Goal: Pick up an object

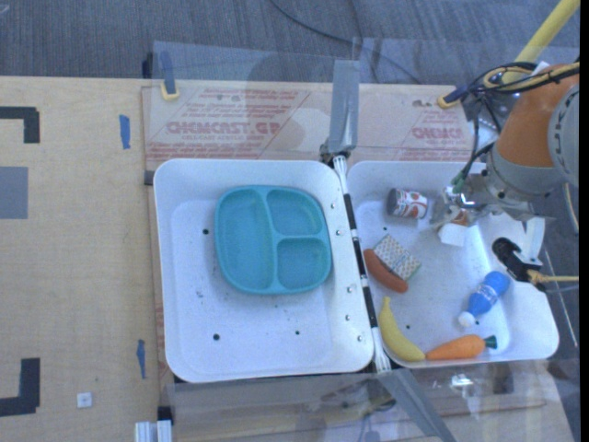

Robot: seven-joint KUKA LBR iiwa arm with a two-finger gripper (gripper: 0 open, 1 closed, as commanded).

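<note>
A: What is lying nearest the camera?

B: In the right bin (548, 331), a carrot (455, 347) and a banana (398, 332) are lying along the front wall, end to end. Just behind the carrot a blue bottle (484, 297) is lying tilted.

A: And further back?

B: A sausage (386, 272) is lying against a checkered packet (398, 257) near the bin's left wall. Behind them a can (408, 204) is lying on its side.

A: Where is the arm?

B: It is reaching in from the right, with the jaws (457, 212) hanging low just right of the can, above a small white block (452, 234). I cannot tell whether they are spread or pressed together.

A: The left bin (175, 247)?

B: It is holding a teal divided plate (273, 239). Both bins are sitting on the counter (74, 247).
</note>
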